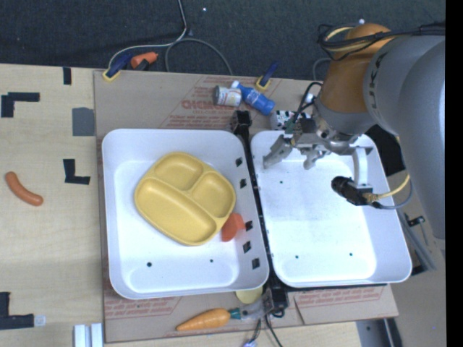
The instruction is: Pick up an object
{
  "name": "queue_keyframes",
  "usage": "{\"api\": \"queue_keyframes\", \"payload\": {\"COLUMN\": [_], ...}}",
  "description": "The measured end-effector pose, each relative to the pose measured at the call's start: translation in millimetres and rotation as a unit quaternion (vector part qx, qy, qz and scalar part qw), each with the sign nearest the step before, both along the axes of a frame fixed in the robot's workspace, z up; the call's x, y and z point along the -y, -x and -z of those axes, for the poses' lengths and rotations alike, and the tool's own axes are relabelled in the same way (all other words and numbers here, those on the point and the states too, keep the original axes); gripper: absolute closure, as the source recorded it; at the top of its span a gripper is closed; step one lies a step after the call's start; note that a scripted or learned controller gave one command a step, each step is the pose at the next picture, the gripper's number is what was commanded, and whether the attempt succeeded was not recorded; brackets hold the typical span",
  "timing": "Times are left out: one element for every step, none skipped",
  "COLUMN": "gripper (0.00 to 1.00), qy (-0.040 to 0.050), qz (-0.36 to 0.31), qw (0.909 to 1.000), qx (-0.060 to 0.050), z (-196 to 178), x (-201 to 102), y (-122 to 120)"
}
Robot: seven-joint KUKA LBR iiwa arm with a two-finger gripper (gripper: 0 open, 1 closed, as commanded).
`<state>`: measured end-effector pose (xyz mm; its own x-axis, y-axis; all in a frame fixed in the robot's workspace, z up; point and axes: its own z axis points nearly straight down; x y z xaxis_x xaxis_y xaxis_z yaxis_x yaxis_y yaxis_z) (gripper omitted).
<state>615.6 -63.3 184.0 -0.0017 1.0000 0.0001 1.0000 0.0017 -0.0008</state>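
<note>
Lighting even, diffuse, from overhead. Both white bins (116,215) bright, near overexposed, little surface detail. Soft shadow under the yellow plate (184,197) along its lower edge. Dark background at top underexposed. Overall image slightly soft and grainy; arm (405,85) at right blurred, close to lens.

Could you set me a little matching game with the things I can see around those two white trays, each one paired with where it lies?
Things:
1. yellow divided plate
2. toy carrot
3. toy sausage
4. gripper

Places:
A. on the wooden bench, far left of both bins
B. over the far end of the right bin
C. inside the left bin
D. on the cardboard, just in front of the left bin

Pairs: 1-C, 2-D, 3-A, 4-B
</note>
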Motion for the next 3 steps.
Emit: {"api": "queue_keyframes", "payload": {"gripper": [0.00,0.00,0.00], "qy": [0.0017,0.0006,0.0014], "qz": [0.001,-0.001,0.001], "qw": [1.0000,1.0000,1.0000], "qx": [0.001,0.002,0.002], "z": [104.0,98.7,98.0], "x": [32.7,36.4,31.6], "y": [-15.4,-54.5,-33.5]}}
